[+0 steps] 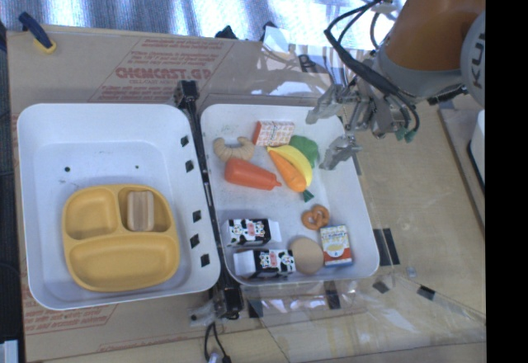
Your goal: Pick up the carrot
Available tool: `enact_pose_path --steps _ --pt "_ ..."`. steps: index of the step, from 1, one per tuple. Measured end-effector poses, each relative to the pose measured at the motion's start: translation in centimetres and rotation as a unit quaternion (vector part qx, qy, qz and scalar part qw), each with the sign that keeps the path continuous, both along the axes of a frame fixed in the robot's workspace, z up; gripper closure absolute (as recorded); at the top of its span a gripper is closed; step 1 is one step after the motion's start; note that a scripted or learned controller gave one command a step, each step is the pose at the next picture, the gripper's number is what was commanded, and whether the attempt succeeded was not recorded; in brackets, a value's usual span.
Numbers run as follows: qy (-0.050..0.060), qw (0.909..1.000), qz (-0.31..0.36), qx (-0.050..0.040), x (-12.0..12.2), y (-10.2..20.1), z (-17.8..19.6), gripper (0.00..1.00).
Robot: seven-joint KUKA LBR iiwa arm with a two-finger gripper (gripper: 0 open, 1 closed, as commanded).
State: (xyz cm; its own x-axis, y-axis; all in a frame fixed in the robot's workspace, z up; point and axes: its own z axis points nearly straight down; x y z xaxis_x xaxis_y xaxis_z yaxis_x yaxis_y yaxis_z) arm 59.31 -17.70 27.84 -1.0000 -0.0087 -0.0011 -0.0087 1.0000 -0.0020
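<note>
The carrot (250, 175) lies on its side on the floor of the right bin (356, 213), in that bin's upper half, its thick end toward the bin's left wall and its tip pointing to a banana (293, 162) just beside it. Measured from the carrot: a pale, knobbly ginger-like piece (232, 147) lies just above it, a small printed snack box (273, 133) is above and to the right, and a green vegetable (305, 147) shows behind the banana, with an orange cone-shaped piece (294, 180) touching the banana's lower side. Below the carrot lie two black-and-white milk cartons (248, 231) (266, 262), and to the lower right a pretzel (315, 217), a tan egg (306, 255) and a small orange-and-white box (336, 245). The gripper (350, 126) hovers well to the right of the carrot, over the bin's upper right corner, past the green vegetable, grasping nothing; its fingers stand parted, one (339, 153) reaching down toward the bin floor. Well left of the carrot, in the left bin (49, 130), a yellow divided tray (120, 258) carries a tan block (139, 210) in one upper compartment.
</note>
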Motion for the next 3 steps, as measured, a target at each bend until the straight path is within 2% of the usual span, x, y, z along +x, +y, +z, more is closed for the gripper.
enact_pose_path --steps 1,2,3 --pt "0.007 0.9991 0.043 0.0035 1.3 -1.1 -14.7 0.00" --pt "0.002 0.9999 0.011 0.0017 1.7 0.2 -18.8 0.00" --pt "-0.002 0.9999 0.016 0.0005 2.0 0.4 -17.4 1.00"
